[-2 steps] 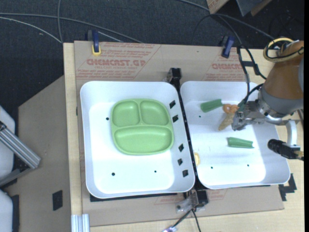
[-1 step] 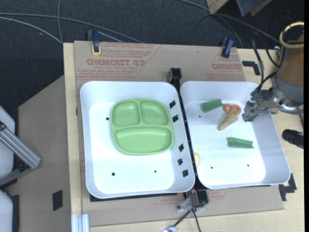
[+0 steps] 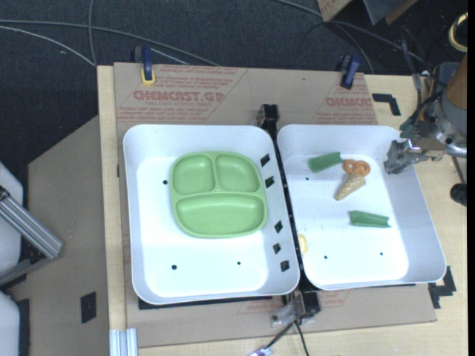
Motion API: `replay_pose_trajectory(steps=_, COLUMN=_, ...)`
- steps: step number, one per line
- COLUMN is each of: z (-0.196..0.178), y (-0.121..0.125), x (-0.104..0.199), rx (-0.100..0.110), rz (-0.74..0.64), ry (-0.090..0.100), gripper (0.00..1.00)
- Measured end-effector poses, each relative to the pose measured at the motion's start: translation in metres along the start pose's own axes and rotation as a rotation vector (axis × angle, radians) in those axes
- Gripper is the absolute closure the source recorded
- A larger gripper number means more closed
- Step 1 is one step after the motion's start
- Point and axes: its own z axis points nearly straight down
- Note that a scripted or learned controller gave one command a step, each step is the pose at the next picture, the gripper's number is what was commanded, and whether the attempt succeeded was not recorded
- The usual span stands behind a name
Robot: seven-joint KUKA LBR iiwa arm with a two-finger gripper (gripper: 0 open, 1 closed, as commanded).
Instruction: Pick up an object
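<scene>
On the table (image 3: pixel 111 199), covered by a brown board with red lettering, two shallow white bins sit side by side. Inside the left bin (image 3: pixel 148 273) lies a pale green divided plate (image 3: pixel 219 195), flat and roughly centred. Across in the right bin (image 3: pixel 371 265) are four smaller pieces: a green strip (image 3: pixel 324 162) near the far wall, an orange ring (image 3: pixel 357 167) just beside it, a tan lump (image 3: pixel 349 188) touching the ring's near side, and another green piece (image 3: pixel 369 219) lying apart, closer to me. At the right bin's far right edge hangs the pincer (image 3: pixel 397 156), with nothing visibly between its fingers; how wide they stand I cannot tell.
</scene>
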Motion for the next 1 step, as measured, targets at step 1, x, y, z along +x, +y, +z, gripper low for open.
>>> replay_pose_trajectory(steps=1, z=-0.0032, y=0.0044, x=0.0507, rx=0.006, rz=-0.005, ry=0.005, gripper=1.0)
